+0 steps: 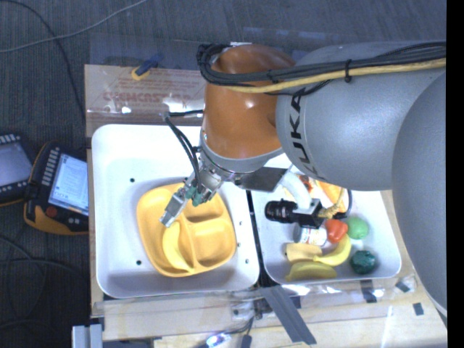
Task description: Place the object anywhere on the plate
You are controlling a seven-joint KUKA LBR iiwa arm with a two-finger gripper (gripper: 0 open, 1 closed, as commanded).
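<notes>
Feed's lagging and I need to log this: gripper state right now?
Gripper: over the yellow plate in the left bin; open or shut cannot be told.

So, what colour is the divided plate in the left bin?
Yellow. The plate shows clearly in the camera view, lying in the left bin.

Dark grey carpet floor (58, 42), black cables (43, 20), wooden bench (109, 75)
</notes>
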